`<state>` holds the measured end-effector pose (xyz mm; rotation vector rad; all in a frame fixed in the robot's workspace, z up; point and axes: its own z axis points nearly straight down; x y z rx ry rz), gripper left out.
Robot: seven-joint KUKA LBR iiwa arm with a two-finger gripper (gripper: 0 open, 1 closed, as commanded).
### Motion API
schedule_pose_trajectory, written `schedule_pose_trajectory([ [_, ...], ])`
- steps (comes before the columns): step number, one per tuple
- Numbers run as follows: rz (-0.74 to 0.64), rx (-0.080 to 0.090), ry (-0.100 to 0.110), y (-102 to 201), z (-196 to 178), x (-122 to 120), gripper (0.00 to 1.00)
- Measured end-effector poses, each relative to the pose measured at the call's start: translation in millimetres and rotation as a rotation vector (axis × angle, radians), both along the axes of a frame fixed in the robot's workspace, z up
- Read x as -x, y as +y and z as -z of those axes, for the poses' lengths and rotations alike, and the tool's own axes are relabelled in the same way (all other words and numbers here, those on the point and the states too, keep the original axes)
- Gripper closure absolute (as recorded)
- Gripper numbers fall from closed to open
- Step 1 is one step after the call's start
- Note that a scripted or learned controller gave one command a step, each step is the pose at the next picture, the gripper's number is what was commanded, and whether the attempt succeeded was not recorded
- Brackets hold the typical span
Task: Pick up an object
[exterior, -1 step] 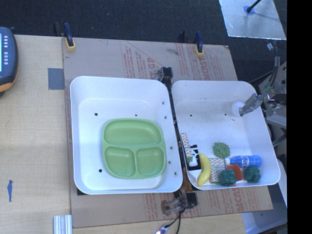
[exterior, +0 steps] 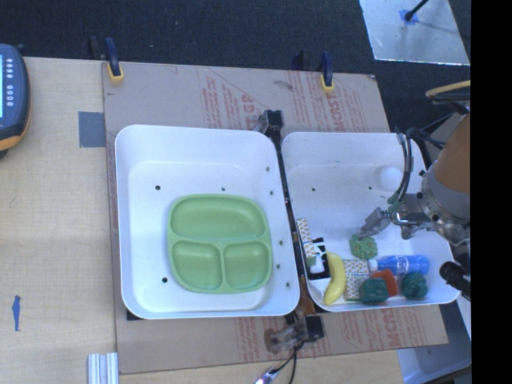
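We are watching the pincer (exterior: 376, 222) hanging over the right bin (exterior: 336, 154), near its right wall; it is standing open, gripping nothing. Possible targets are crowding that bin's near edge: banana (exterior: 335, 279), blue bottle (exterior: 400, 263), a light green lump (exterior: 364, 246) just below the tips. We are judging the lump nearest; descending straight, straddling it clear of its neighbours, looks wisest.

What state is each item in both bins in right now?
Green three-compartment plastic plate: flat in left bin, compartments bare.
Yellow banana: lying in right bin, front edge.
Blue-and-white bottle: on its side.
Tool: open, above green leafy toy, holding nothing.
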<state>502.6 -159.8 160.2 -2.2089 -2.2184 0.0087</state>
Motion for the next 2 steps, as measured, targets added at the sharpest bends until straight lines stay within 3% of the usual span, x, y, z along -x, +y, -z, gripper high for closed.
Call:
schedule_pose_trajectory([
  [1,-0.003,0.003,-0.005,6.9,71.9,-21.3,0.0],
  [2,0.002,0.006,-0.014,-46.2,67.6,-64.5,0.0],
])
